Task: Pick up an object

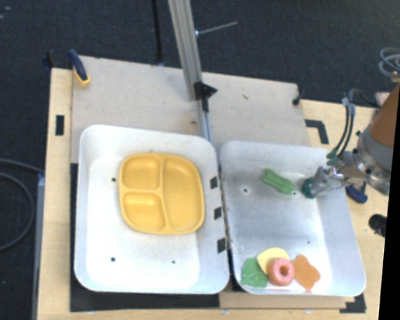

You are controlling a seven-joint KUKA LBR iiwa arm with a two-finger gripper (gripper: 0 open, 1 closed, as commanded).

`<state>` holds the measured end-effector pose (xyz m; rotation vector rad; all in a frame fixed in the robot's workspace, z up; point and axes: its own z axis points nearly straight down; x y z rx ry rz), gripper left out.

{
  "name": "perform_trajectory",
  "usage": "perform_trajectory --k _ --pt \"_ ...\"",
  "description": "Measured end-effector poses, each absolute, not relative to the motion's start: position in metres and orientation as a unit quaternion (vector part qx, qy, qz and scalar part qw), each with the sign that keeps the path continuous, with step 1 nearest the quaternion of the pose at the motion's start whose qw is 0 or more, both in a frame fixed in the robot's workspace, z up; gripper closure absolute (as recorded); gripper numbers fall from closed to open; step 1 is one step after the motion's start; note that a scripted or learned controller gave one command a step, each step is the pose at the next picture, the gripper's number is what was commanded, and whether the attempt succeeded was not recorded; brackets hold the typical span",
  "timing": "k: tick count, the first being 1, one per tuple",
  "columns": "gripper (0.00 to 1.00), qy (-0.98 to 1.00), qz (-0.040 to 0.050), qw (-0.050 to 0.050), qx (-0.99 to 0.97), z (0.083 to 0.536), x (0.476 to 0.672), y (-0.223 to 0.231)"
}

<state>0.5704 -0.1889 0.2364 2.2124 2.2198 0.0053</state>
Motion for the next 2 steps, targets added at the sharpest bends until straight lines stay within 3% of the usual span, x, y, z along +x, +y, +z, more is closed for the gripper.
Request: perform_trajectory --k 1,2 --pt "1.0 0.708 0.0008 0.002 0.706 0.256 0.571 -0.19" --pt "1.0 0.709 0.0003 0.0 0.705 0.245 0.562 -0.135"
